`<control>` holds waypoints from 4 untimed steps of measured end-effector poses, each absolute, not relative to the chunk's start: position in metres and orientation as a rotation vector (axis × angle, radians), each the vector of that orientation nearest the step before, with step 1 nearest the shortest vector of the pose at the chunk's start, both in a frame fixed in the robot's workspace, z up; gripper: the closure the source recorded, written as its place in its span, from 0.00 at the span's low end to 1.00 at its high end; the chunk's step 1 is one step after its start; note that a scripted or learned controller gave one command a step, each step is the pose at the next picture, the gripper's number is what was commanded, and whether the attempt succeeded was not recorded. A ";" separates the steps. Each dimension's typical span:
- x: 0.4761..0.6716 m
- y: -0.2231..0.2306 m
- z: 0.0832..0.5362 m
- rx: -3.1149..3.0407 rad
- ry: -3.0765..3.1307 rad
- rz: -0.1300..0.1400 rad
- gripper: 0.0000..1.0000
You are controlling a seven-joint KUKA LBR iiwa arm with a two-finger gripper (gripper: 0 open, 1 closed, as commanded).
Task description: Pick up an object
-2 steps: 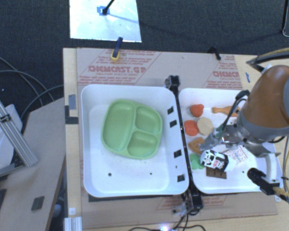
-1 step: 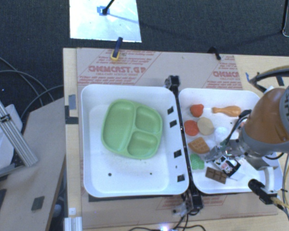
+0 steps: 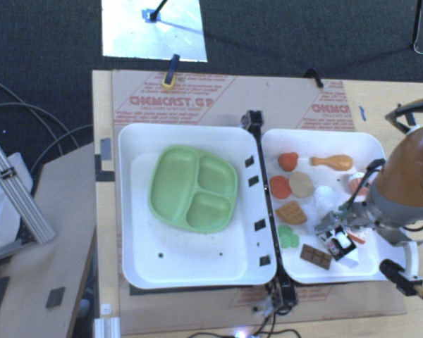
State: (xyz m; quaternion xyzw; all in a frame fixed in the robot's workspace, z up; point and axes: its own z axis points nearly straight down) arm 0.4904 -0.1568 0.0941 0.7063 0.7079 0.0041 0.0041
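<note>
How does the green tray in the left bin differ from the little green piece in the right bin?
The green tray is far larger than the small green piece. The tray is pale green; the piece is a stronger green. The tray has three compartments; the piece looks like a plain lump. The tray lies alone mid-bin, while the piece sits among other toys. Both lie flat.

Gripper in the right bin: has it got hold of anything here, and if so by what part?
It cannot be told. The gripper is low in the right bin, over the white-and-red item beside the brown chocolate bar, but the view shows no grasp.
</note>
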 end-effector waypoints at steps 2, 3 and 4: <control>0.491 -0.115 0.089 2.204 2.211 0.010 1.00; 0.489 -0.039 0.190 2.203 2.231 0.016 1.00; 0.539 0.004 0.185 2.208 2.229 0.007 1.00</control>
